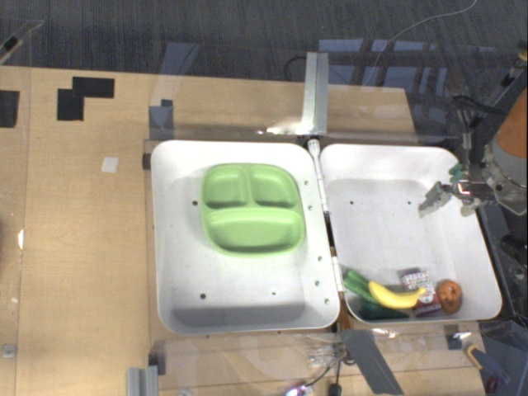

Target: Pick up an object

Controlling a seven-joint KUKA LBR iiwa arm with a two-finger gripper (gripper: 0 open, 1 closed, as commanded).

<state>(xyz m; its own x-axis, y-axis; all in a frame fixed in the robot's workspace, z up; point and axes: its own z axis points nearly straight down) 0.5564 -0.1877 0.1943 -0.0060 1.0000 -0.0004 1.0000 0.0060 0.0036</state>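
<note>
The arm (513, 151) is cut off at the worktop's right edge; only its wrist is seen. The pincer (445, 195) is held above the right bin (388, 180), near its right rim, and nothing is gripped. Whether it is open cannot be told. A banana (398, 296), an apple (449, 295), a green vegetable (360, 287) and a partly hidden packet (415, 280) are crowded at the near rim. A green divided plate (252, 207) is placed in the left bin (177, 221).

So that's two white bins (177, 221), one green divided plate (252, 207), one banana (396, 296), one apple (448, 296), one green veggie (360, 286) and one snack wrapper (413, 279).
</note>
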